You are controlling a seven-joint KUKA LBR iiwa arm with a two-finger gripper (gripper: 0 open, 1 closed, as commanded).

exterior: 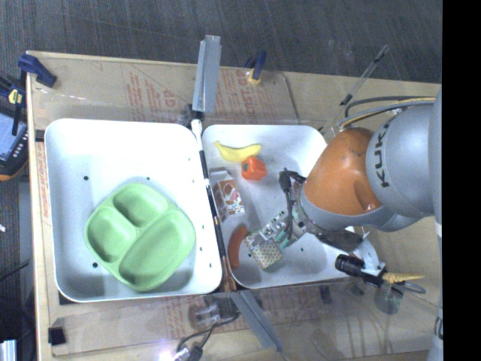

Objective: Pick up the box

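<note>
The grey arm with its orange band rises closest to the lens, coming in from the right and bending down over the right bin. At its end the gripper sits low in the front half of that bin, its metal parts right over a small speckled object; whether the gripper is wide, narrow or holding anything cannot be told, since the wrist and clutter hide the tips.

Just left of the gripper a reddish-brown curved item lies against the bin's left wall. Behind it, also near that left wall, is the box, a small carton with a white and brown printed face, lying flat on the bin floor and apart from the gripper. Farther back sit a small orange-red object and, just behind it, a yellow banana near the bin's rear wall.

Across the divider, the left bin holds a green divided tray with three compartments, resting toward its front. Both bins rest on the worktop, a pale board with reddish printing. A grey metal bar stands at the rear between the bins, and blue clamps grip the worktop's back edge.
</note>
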